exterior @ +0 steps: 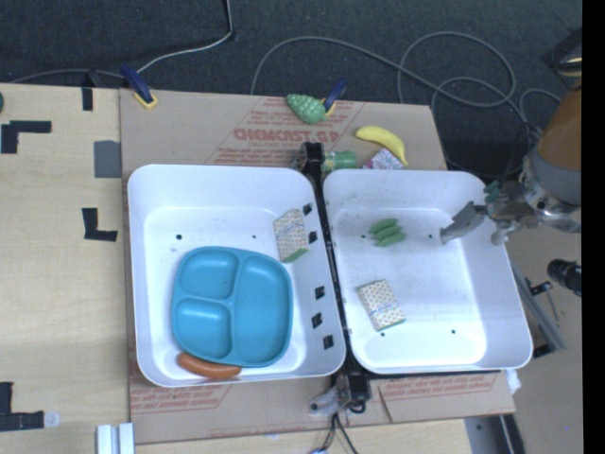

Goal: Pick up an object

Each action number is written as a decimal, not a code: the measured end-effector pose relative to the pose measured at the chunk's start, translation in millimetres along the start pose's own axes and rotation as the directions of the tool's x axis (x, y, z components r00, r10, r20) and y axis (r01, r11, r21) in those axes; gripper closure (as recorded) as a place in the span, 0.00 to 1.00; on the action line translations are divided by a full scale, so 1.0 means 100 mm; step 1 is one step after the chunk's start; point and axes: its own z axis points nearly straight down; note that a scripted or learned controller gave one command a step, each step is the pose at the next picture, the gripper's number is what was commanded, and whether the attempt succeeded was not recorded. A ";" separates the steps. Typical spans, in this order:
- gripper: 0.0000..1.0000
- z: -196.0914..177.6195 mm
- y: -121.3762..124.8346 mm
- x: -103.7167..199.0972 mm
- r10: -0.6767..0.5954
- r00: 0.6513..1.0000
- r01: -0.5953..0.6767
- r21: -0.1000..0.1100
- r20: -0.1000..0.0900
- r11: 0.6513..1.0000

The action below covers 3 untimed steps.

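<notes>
My gripper (471,235) hangs over the right edge of the right bin (492,343), its two grey fingers spread apart and open with nothing between them. A small green object (385,231) lies on the bin floor to the gripper's left, a short gap away. Nearer the front of the same bin lies a checkered block (381,304). In the left bin (151,206) sit a blue divided plate (232,305), an orange sausage (208,366) at its front edge, and a second checkered block (292,234) leaning by the right wall.
Behind the bins on the cardboard lie a yellow banana (381,141), a green knobbly object (305,107) and a small packet (383,161). Black clips (324,315) line the wall between the bins. Cables run across the dark floor at the back.
</notes>
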 end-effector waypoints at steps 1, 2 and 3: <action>0.00 0.77 0.62 0.81 -0.002 1.000 0.002 0.002 -0.002 1.000; 0.00 1.37 0.73 0.81 -0.001 1.000 0.001 -0.003 0.002 1.000; 1.00 1.27 0.74 0.81 -0.002 1.000 0.002 -0.005 0.003 1.000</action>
